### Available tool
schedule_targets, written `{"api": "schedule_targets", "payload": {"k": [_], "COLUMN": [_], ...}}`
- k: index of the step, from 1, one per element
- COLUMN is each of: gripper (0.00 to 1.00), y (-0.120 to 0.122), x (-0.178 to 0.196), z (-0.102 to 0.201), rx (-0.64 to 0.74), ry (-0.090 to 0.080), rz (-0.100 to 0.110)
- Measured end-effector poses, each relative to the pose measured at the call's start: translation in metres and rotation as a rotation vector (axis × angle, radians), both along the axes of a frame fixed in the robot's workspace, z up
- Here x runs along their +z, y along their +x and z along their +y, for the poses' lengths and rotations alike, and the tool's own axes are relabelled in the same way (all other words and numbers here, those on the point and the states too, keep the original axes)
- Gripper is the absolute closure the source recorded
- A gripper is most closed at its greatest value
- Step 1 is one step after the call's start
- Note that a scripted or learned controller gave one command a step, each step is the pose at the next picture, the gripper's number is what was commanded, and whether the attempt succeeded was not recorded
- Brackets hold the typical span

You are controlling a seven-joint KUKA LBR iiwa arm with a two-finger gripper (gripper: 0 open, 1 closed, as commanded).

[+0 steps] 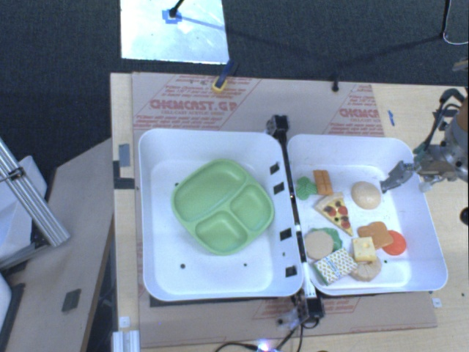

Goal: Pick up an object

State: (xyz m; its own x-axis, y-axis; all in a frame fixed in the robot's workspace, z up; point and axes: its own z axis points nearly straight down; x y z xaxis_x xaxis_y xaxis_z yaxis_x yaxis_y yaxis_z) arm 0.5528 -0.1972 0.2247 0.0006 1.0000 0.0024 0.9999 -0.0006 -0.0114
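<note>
The arm enters from the right; the gripper (401, 173) sits over the upper right corner of the right bin (419, 218), near its rim, with nothing visible between its tips. Whether it is open or closed cannot be told at this size. The right bin holds toy food: an egg (366, 194) just left of the gripper, a pizza slice (335, 212), an orange stick (322, 182), a green piece (304, 188), a tomato (395, 243), a cheese cube (363, 249), a checked packet (335, 265). The left bin (157, 196) holds a green tray (223, 206), flat, near its centre.
</note>
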Motion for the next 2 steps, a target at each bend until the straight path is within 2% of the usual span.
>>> {"api": "schedule_targets", "payload": {"k": [1, 2], "gripper": [0.0, 0.0], "y": [0.003, 0.002], "x": [0.008, -0.038], "z": [0.001, -0.008], "rx": [0.004, 0.002], "ry": [-0.003, -0.003], "rz": [-0.012, -0.012]}}
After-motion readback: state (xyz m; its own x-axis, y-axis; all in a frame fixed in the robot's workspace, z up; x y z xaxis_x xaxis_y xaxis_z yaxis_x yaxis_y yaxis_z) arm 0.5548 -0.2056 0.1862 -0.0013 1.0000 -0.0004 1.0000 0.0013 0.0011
